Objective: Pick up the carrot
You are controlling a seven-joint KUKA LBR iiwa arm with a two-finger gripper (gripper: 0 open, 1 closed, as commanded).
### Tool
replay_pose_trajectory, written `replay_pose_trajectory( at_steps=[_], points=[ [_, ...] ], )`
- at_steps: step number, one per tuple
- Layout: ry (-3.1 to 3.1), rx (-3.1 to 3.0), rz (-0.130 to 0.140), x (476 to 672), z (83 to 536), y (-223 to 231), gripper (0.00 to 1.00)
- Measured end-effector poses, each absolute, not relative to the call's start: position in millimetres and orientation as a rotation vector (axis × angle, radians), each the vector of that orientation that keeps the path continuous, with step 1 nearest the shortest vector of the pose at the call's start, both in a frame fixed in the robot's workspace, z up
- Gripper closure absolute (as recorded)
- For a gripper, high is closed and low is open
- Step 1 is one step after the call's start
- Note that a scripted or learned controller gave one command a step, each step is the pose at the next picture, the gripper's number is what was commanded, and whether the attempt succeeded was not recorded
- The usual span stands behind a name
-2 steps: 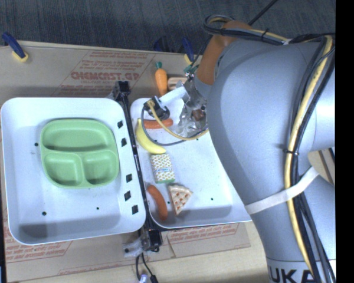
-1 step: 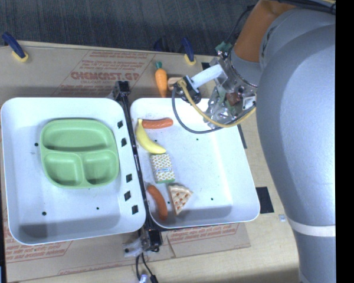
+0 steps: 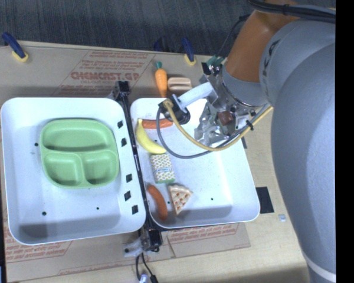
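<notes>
The carrot (image 3: 160, 81), orange with a green top, lies on the cardboard just behind the right bin's (image 3: 230, 202) far rim, outside the bin. My gripper (image 3: 209, 130) hangs over the far middle of the right bin, to the right of the carrot and nearer the camera. I see nothing held in it. The grey arm with its orange band fills the upper right.
The right bin holds a banana (image 3: 147, 140), a sausage (image 3: 157, 124) at the far rim, a patterned cracker (image 3: 163, 167), another sausage (image 3: 157, 201) and a waffle wedge (image 3: 180, 198). A tan bread piece (image 3: 179, 84) sits beside the carrot. A green divided plate (image 3: 79, 152) lies in the left bin.
</notes>
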State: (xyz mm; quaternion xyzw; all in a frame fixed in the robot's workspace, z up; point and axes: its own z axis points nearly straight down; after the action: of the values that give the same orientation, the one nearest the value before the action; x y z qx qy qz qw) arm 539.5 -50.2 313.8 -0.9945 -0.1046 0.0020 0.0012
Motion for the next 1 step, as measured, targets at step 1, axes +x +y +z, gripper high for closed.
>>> replay_pose_trajectory(
  at_steps=[1],
  points=[
    [-0.359,-3.119,0.004,596.3,349.4,3.8,1.00]
  ],
)
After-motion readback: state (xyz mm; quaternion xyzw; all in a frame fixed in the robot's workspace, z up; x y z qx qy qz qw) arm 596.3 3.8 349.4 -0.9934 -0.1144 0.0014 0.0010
